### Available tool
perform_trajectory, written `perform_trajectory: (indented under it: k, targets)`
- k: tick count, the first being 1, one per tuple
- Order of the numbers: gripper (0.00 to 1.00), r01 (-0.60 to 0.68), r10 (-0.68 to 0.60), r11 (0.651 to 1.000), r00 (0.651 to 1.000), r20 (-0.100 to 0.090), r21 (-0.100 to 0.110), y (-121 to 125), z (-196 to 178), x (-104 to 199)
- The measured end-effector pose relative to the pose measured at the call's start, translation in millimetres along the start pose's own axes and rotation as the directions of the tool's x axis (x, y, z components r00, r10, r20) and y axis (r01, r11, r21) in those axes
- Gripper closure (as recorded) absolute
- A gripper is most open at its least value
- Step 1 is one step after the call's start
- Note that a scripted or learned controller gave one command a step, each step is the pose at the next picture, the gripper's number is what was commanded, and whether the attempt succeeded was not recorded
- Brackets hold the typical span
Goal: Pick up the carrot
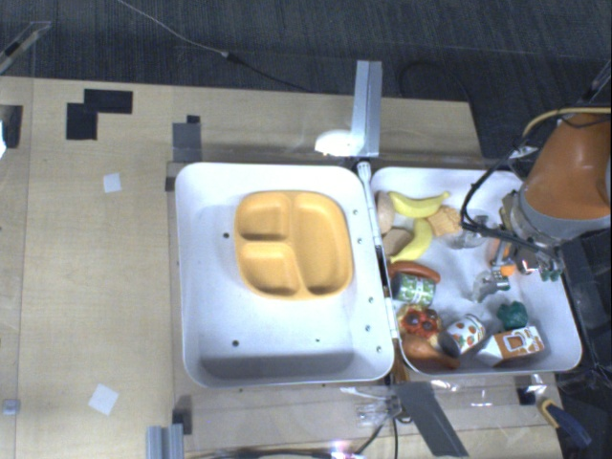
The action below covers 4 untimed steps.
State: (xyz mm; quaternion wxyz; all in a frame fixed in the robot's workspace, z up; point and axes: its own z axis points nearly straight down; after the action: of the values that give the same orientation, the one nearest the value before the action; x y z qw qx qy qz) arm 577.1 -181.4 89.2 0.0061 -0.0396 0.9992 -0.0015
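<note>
— Carrot [497,250]: where does it lie?
— In the right-hand bin [570,325], as a thin orange strip partly hidden under the arm [566,182], close by the gripper [492,283].
— Is the gripper clenched on it?
— I cannot tell; the tip is too small and blurred.
— What is nearby?
— Bananas [418,205] are toward the bin's left wall. A green toy [513,314] is just below the gripper. A yellow divided tray [290,243] sits in the other bin [206,352].
</note>
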Motion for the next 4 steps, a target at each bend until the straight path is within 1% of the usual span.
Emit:
perform_trajectory:
  k: [1, 2, 3, 4]
  targets:
    - [1.0, 0.005, -0.005, 1.0, 1.0, 0.012, 0.003, 0.4, -14.3, -3.8]
    - [0.0, 0.005, -0.005, 1.0, 1.0, 0.011, 0.003, 0.6, -13.8, -3.5]
    - [0.0, -0.001, 0.001, 1.0, 1.0, 0.005, 0.0, 14.5, -1.1, 29.6]
    - [0.0, -0.079, 0.079, 0.997, 0.997, 0.007, 0.001, -18.9, -1.9, 65.9]
